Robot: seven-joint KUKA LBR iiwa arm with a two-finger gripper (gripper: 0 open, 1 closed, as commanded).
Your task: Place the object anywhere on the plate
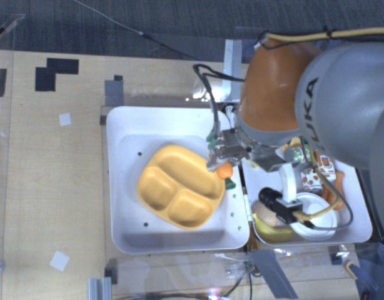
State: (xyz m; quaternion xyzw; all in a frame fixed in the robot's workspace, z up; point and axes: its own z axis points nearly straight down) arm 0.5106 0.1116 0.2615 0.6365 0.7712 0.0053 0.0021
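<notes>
Camera view: arm [317, 99] reaches in from the right, wrist bent down over the bins' shared edge. Gripper [221, 161] closed on a small orange object [224, 170], just right of the yellow plate [178, 186].

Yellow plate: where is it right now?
The yellow plate lies in the left white bin, its right edge beside the gripper and a small orange object.

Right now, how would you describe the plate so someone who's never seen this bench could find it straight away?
Look at the left bin of the two white bins on the bench. The plate lies near its middle, just left of the gripper and the small orange object by its rim. It is the only yellow thing in that bin, rounded and split into three compartments.
</notes>
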